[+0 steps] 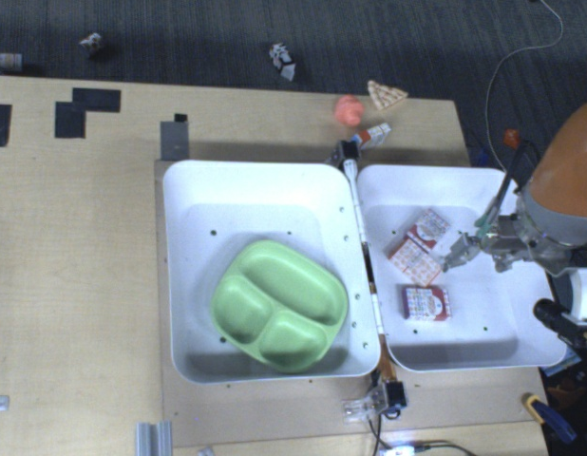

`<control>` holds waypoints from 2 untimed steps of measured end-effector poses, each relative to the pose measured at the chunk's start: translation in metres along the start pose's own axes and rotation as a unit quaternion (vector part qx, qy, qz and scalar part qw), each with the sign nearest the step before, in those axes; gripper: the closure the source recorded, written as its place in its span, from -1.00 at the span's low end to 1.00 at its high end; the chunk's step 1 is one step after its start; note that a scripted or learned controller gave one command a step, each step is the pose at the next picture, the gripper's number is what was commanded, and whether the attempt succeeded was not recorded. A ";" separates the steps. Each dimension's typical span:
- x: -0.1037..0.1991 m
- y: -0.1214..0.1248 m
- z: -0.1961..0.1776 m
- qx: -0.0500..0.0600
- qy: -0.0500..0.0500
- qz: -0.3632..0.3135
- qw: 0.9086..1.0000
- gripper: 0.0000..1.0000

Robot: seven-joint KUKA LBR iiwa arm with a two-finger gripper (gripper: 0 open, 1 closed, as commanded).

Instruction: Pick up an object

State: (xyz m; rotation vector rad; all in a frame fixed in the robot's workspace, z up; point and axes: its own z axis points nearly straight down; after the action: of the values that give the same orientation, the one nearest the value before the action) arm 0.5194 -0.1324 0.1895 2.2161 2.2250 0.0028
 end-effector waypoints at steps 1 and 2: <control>0.043 -0.028 0.103 -0.004 0.000 0.001 1.000 -1.00; 0.043 -0.026 0.092 -0.006 0.000 0.000 1.000 1.00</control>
State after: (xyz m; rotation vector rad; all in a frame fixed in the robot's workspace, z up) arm 0.4933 -0.0895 0.0977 2.2107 2.2176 0.0148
